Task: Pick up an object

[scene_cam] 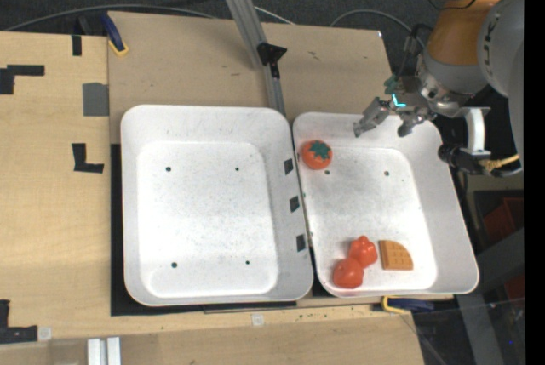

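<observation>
My gripper (389, 126) hangs over the far rim of the right bin (447, 185), open, with nothing between its two dark fingers. A small orange toy with a green top (317, 154) lies in the right bin's far left corner, to the left of the gripper. Near that bin's front edge sit a red pepper-like toy (362, 250), a red round toy (347, 273) touching it, and a tan waffle-like piece (395, 256) just to their right.
The left bin (204, 202) stands beside the right one, joined by dark clips (294, 203). A slanted metal pole (247, 14) runs from the top down to the bins' far junction. Cables trail across the dark floor behind the wooden bench.
</observation>
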Available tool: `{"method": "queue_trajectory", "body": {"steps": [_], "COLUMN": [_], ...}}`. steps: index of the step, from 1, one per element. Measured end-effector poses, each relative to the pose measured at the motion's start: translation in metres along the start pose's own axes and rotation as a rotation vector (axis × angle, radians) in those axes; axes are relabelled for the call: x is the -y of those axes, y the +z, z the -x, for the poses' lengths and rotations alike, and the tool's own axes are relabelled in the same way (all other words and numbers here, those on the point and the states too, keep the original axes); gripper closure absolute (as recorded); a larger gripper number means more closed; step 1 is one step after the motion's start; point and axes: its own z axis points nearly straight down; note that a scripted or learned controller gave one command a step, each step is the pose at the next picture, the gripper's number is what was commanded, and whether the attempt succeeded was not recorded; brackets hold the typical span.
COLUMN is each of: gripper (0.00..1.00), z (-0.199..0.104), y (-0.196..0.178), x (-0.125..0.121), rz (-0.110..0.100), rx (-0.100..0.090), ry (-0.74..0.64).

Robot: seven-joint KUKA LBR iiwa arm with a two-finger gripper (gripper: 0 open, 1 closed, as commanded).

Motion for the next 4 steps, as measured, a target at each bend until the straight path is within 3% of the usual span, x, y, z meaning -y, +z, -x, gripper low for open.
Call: {"method": "queue_trajectory", "body": {"steps": [1,4], "gripper": [0.0,0.0], "z": [0.0,-0.009], "y": [-0.003,0.117], "x": [-0.001,-0.005], "rz": [0.005,0.003], "rx": [0.002,0.004], "ry": [-0.002,0.0]}}
